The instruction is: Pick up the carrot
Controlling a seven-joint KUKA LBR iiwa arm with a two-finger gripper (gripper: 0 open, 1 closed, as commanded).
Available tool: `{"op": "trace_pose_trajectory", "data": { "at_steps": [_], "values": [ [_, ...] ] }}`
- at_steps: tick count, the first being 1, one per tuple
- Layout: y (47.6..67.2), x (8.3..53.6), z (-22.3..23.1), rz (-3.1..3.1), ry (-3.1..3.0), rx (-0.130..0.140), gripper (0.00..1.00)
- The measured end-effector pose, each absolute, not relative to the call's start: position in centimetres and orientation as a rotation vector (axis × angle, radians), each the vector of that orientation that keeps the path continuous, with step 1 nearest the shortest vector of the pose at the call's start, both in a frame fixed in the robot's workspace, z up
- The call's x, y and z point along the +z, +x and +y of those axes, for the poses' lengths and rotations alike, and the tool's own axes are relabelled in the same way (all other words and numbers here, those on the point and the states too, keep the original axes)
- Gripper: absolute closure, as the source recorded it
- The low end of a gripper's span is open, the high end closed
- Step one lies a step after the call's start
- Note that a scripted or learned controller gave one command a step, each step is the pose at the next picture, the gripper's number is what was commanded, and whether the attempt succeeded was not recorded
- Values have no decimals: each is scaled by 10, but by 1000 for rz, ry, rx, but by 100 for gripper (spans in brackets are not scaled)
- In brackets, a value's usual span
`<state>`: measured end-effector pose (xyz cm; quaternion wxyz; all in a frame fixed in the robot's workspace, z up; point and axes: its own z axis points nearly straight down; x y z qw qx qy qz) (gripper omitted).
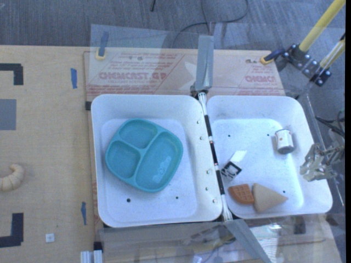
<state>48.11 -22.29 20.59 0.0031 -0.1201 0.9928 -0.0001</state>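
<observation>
Gripper [317,164] hovering at the right bin's [258,106] right edge, its grip state impossible to tell

The tan cone that is probably the carrot [267,197] is lying lower right, touching an orange waffle piece [240,193], so a descent is risking a nudge or a wrong pick. Red "CHEMCAST" print [131,75] is showing on the sheet above.

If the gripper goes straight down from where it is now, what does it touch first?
Probably the right bin's right rim or sloped wall under the gripper. Height is unclear. The small can lies off to its left.
</observation>
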Motion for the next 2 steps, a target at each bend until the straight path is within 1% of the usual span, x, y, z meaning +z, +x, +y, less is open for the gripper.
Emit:
{"op": "trace_pose_trajectory", "data": {
  "at_steps": [1,2],
  "values": [
    [541,210,-174,3079,-579,0,100],
    [509,232,-224,3085,-549,-3,100]
  ]
}}
